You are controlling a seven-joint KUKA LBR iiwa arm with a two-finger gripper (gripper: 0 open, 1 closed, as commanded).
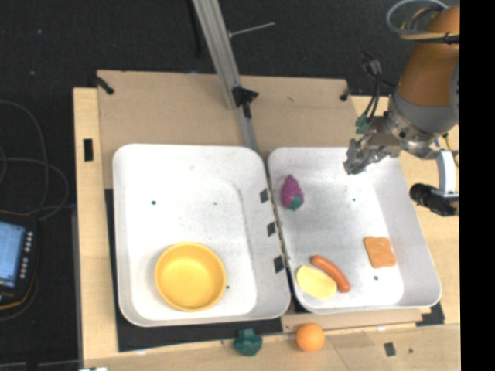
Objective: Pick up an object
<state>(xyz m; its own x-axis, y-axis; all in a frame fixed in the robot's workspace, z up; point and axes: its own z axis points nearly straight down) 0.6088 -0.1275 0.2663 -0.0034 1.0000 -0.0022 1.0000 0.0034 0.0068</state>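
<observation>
the grey two-finger gripper (pixel 357 163) hangs over the far right part of the right-hand shallow white bin (pixel 402 199), near that bin's back wall; nothing shows between its tips, and whether it stands wide or narrow i cannot tell — too small and dark. taking the right-hand bin as landmark: a small purple grape-like toy (pixel 291 192) lies at its near-left side, close to the divider; a flat orange square block (pixel 379 251) sits toward its right front; a red sausage-shaped toy (pixel 331 272) lies at its front, touching a pale yellow rounded piece (pixel 315 283). likely risks, as a judgement: the sausage and yellow piece touch, so a descent there could nudge one aside or pinch both; the purple toy is rounded and near the wall, so it may roll or slip out; the flat block offers little edge to close on. the purple toy is the nearest candidate — left of and slightly in front of the gripper, apart from it. a yellow round bowl (pixel 190 276) rests in the left-hand white bin (pixel 186 176); an orange ball (pixel 309 337) and a green lump (pixel 247 342) lie outside the front rim.
</observation>
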